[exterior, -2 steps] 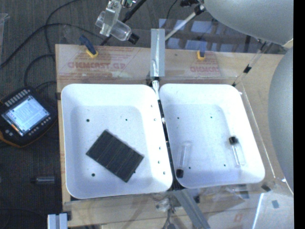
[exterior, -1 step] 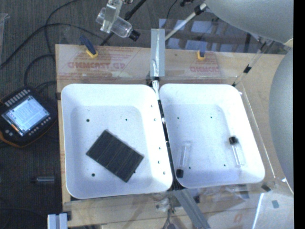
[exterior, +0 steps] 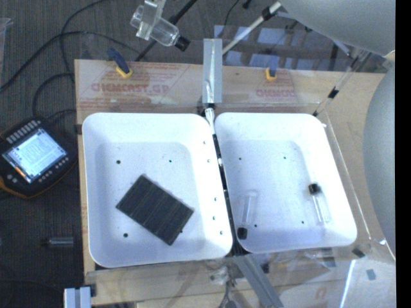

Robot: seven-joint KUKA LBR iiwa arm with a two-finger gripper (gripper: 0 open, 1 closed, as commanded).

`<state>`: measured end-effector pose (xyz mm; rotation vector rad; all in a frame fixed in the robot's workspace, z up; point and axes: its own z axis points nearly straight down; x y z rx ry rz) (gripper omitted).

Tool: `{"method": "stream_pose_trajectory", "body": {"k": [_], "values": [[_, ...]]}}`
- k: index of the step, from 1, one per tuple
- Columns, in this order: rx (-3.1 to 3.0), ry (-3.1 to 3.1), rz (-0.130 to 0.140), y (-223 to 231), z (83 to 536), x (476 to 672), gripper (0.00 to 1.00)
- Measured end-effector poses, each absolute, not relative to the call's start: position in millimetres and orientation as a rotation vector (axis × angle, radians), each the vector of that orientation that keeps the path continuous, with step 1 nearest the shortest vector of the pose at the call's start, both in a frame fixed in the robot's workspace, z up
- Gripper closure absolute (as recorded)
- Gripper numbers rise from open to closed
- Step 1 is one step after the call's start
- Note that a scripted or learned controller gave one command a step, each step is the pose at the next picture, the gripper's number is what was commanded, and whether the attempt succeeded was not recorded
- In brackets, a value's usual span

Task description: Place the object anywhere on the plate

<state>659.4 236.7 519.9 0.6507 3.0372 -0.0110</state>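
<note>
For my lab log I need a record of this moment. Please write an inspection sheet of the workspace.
Surface: two shallow white bins, left bin and right bin, side by side.
Job's things: dark grey ribbed rectangular plate flat in left bin; two clear plastic tubes with black caps in right bin.
Clutter: nothing seen.
Hand: nothing seen; grey arm at upper right.
Cables: black cables on floor.
Surroundings: black handheld screen unit at left.
</note>
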Motion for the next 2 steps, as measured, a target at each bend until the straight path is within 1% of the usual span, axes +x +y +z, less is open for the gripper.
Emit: {"method": "stream_pose_trajectory", "body": {"k": [2], "values": [[0.652,3.03,-0.013,237.6,538.4,660.9,1.0]]}}
